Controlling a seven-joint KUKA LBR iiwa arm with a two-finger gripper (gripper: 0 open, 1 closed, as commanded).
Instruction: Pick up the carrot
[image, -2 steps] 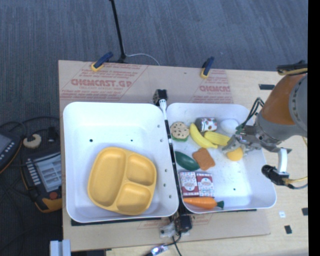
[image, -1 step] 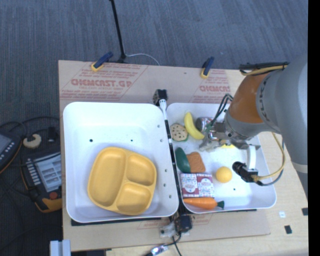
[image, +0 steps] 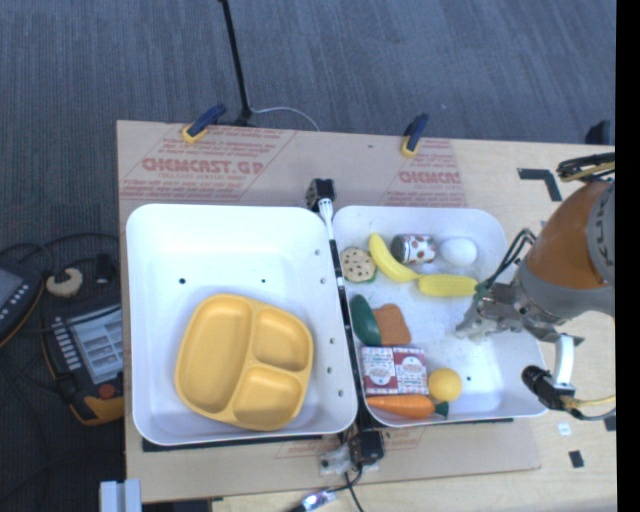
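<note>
Closest to the camera, along the lower edge of the view, runs the front of the pale cardboard-covered bench (image: 200, 170), printed with red lettering and held by two blue-and-yellow clamps (image: 204, 121) at its far edge. On it sit two shallow white bins side by side. The left white bin (image: 170, 240) carries a large yellow plastic plate with three compartments (image: 245, 358), lying flat in its near half. The right white bin (image: 490, 225) holds the smaller things.

From the right reaches the grey arm with its orange band (image: 570, 250), bent down over the right bin's right side. Its gripper (image: 484, 318) hangs low over bare bin floor, just right of a yellow corn cob; whether the gripper is wide or narrow cannot be told from this slant, and nothing is seen between its tips.

Among the things in the right bin, the orange carrot (image: 405, 406) lies on its side against the near wall, touching a red-and-white printed carton (image: 393, 369) behind it and a small yellow lemon (image: 444, 384) at its right end. It is well apart from the gripper. Farther back lie a yellow banana (image: 389, 259), the yellow corn cob (image: 447, 286), a dark green vegetable (image: 364, 320) beside a brown bread-like piece (image: 393, 324), a white egg (image: 459, 250), a small printed can (image: 415, 248) and a round tan cookie (image: 357, 264).
</note>
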